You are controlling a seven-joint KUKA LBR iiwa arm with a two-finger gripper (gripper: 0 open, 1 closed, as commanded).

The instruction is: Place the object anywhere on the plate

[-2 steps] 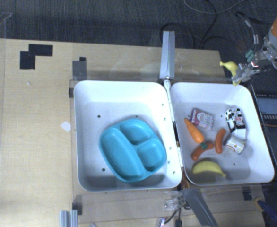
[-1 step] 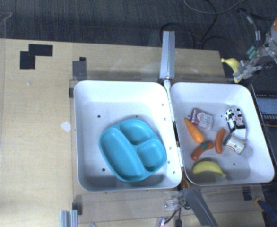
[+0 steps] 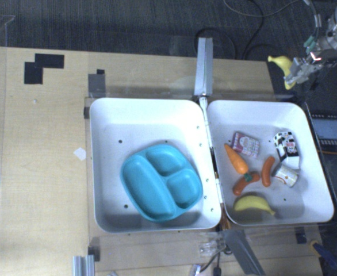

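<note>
The blue three-compartment plate [image 3: 161, 181] lies in the left bin [image 3: 108, 154]. My gripper [image 3: 293, 73] is raised beyond the back right corner of the right bin [image 3: 315, 171], far from the plate. A small yellow banana [image 3: 279, 62] sticks out to the left from between its fingertips, and the gripper is shut on it.
In the right bin lie a second yellow banana [image 3: 253, 204], an orange carrot [image 3: 236, 159], a smaller carrot [image 3: 244, 183], a red sausage [image 3: 267, 172], a pink packet [image 3: 246, 145], a black-and-white carton [image 3: 285, 144] and a white cup [image 3: 286, 175]. A metal divider post [image 3: 203, 68] stands behind the bins.
</note>
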